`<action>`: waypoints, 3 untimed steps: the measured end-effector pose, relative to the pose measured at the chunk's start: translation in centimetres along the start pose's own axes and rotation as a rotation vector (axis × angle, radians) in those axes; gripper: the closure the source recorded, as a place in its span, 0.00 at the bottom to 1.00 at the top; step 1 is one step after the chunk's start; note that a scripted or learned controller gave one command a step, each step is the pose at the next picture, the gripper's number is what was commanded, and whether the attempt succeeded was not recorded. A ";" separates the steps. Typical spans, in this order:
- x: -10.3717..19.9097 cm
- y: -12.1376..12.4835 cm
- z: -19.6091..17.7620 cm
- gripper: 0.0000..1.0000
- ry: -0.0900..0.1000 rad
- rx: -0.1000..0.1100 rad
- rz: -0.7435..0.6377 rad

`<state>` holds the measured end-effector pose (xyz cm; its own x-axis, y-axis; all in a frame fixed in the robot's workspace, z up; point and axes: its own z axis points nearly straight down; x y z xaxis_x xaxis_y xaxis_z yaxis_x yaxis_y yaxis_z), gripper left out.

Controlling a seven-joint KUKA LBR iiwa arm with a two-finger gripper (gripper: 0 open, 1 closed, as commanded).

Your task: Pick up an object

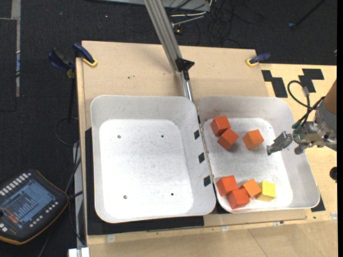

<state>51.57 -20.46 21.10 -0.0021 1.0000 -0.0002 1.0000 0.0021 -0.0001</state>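
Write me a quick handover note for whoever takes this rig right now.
Tool: over the right bin, near its right side, nothing seen between its fingers.
Blocks, all in the right bin: three orange-red ones toward the back; in front, two red, one orange, one yellow.
Done: nothing picked yet.
Left: grasp and lift one block; the one at the back right is nearest.
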 end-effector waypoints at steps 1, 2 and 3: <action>0.0 0.0 0.0 0.00 0.000 -0.001 0.002; 0.4 0.1 6.4 0.00 0.002 0.006 0.002; 0.4 0.0 11.7 0.00 0.001 0.003 0.002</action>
<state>51.60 -20.02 9.41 0.0002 1.0000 0.0003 1.0000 -0.0002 -0.0028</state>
